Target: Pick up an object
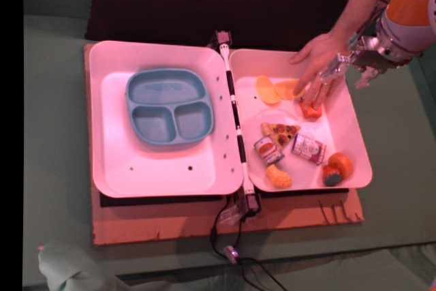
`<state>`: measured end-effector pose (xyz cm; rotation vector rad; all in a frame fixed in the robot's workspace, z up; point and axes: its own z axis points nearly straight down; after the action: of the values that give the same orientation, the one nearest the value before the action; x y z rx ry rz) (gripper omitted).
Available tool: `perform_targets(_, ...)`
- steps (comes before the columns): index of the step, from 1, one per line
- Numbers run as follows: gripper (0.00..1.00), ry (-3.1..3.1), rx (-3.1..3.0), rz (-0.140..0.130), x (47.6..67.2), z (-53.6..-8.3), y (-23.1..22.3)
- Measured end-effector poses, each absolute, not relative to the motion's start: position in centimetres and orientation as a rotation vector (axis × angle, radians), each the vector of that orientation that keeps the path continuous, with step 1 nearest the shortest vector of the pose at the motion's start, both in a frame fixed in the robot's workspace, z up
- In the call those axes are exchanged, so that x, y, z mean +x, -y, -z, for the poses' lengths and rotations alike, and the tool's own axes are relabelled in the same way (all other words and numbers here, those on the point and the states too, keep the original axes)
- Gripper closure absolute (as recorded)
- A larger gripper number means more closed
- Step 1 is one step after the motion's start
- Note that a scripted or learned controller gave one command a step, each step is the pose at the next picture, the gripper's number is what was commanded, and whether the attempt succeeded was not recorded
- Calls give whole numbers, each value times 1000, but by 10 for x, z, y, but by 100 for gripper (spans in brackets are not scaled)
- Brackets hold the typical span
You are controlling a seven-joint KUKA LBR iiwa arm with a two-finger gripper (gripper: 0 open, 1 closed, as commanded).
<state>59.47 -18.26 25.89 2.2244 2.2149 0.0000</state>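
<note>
Crosswise, pizza slice [281, 132] tip rightward

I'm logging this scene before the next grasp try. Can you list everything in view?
White bins: two, side by side on the bench.
Divided plate: one, blue, left bin.
Chips: two, yellow-orange, right bin, far side.
Orange-red block: one, under the hand.
Pizza slice: one, right bin middle.
Cans: two, lying down, right bin.
Yellow toy: one, near edge.
Orange round toy: one, near right corner.
Cables: dark, front of the bins.
Person's hand: one, reaching into right bin.
Gripper: one, above right bin's far right.
</note>
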Motion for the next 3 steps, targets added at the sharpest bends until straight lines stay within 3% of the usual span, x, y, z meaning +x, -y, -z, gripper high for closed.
perform_targets(1, 0, -2215, 2224, 0, 595, -259, 183)
perform_targets(3, 0, -2217, 2227, 4, 590, -178, 185)
